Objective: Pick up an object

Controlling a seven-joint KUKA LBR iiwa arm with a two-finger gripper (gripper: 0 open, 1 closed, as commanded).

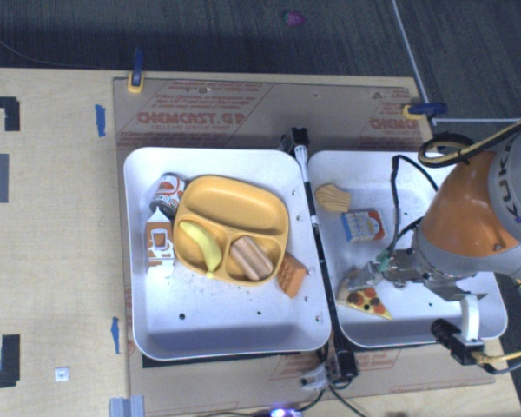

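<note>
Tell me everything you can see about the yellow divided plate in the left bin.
The yellow divided plate looks like moulded plastic, rounded, with one large compartment and two small ones. It lies flat in the left bin, turned slightly askew. A toy banana and a toy hot dog fill the small compartments. A can touches its left rim.

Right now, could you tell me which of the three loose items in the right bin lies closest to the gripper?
The pizza slice, at the bin's near edge, just beside the gripper. The small carton and the tan wedge lie farther back.

tray [243,200] in left bin [148,311] (banana [204,245] inside)
</note>
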